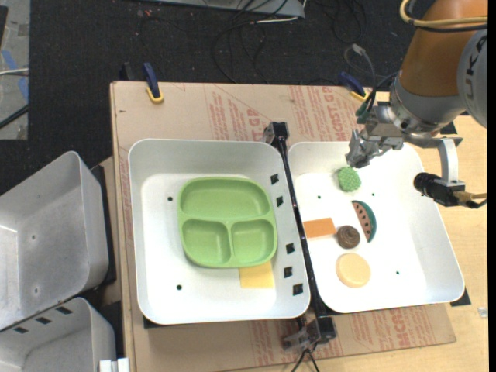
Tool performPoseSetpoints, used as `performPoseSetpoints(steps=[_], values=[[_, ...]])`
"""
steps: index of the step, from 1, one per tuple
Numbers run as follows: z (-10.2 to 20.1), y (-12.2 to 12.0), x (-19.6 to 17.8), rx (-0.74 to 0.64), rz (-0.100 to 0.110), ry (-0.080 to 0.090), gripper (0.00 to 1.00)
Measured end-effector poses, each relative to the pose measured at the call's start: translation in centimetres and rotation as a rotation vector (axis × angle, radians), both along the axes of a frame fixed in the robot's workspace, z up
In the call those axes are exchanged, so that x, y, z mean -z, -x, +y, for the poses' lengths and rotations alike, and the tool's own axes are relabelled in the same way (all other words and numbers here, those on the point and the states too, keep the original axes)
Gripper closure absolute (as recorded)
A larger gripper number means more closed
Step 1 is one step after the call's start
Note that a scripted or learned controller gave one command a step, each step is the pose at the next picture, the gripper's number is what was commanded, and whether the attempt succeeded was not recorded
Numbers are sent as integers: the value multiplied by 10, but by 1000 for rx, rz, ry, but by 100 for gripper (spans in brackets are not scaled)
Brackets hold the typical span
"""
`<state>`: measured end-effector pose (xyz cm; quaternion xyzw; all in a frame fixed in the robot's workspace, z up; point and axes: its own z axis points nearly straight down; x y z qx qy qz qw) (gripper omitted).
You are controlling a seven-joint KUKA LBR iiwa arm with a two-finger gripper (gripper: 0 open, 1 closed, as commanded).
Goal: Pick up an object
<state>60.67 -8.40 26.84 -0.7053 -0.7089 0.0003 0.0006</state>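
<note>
The arm enters from the right; its orange band (443, 33) is cut off by the top and right frame edges. The tool (358, 158) hangs over the rear of the right bin (434, 285), directly above a green bumpy ball (349, 180). The fingertips appear as one dark mass, and whether they touch the ball cannot be determined; the opening of the tool cannot be told either.

Contents of the right bin, in front of the ball:
- watermelon slice (363, 220), right of centre;
- orange block (318, 228), near the left wall;
- brown round piece (348, 237), just beside the slice and the block;
- pale yellow disc (353, 270), nearest the front.

The left bin (155, 169) holds a green divided plate (228, 222). A yellow square (256, 277) lies at the plate's front edge; the plate rim partly hides it.

Grey bins (46, 231) at the left are cropped by the frame. The tabletop (232, 107) carries printed lettering, partly covered by the bins.
</note>
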Motion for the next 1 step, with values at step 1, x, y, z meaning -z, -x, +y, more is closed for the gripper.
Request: performPoseSetpoints(steps=[1], values=[[57, 22, 0, -2, 0, 0, 100]])
